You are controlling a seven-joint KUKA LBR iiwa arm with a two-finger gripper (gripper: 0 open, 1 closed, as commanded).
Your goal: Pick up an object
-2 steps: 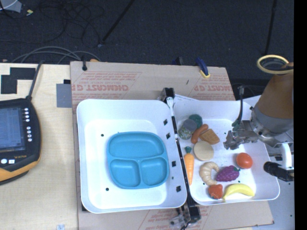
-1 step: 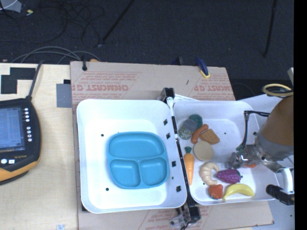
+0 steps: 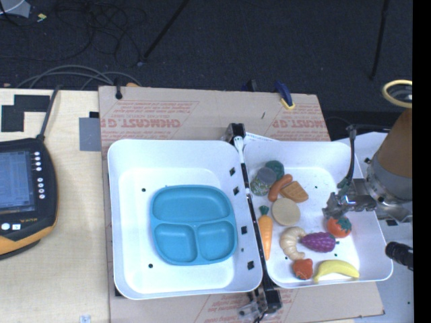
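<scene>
Here, gripper (image 3: 335, 208): low in the right white bin (image 3: 367, 264), directly above a red tomato-like toy (image 3: 339, 227); finger state cannot be told. Adjacent: purple eggplant toy (image 3: 318, 241), yellow banana (image 3: 336, 269), cream shrimp-shaped toy (image 3: 291, 241), round beige disc (image 3: 285, 212). Left bin (image 3: 128, 180): blue compartment tray (image 3: 192, 222).

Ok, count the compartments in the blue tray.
3: the blue tray in the left bin has one long compartment across its far side and two smaller ones side by side along its near side.
</scene>
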